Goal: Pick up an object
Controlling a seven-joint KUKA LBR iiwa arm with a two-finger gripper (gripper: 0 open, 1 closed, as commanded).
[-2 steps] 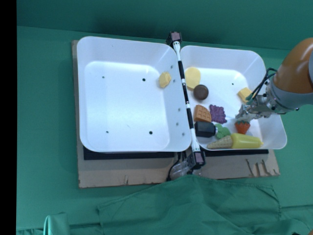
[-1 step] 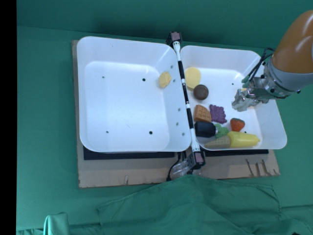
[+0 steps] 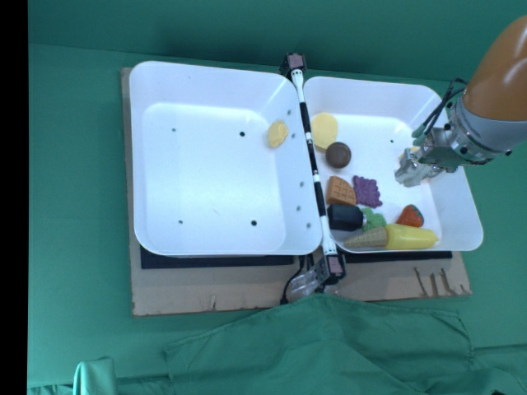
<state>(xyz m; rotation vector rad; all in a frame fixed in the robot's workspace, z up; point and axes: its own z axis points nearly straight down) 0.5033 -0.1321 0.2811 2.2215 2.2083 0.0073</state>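
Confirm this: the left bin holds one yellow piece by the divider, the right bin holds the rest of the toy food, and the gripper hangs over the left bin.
Not quite. The camera view shows the gripper over the right bin, near its right wall, not over the left bin. The rest stands: one yellow piece lies in the left bin by the divider, and the other toy food sits in the right bin.

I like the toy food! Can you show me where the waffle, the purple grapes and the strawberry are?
waffle [image 3: 340, 191]: camera view, middle of its orange grid top.
purple grapes [image 3: 367, 192]: camera view, centre of the bunch.
strawberry [image 3: 411, 216]: camera view, on its red body.
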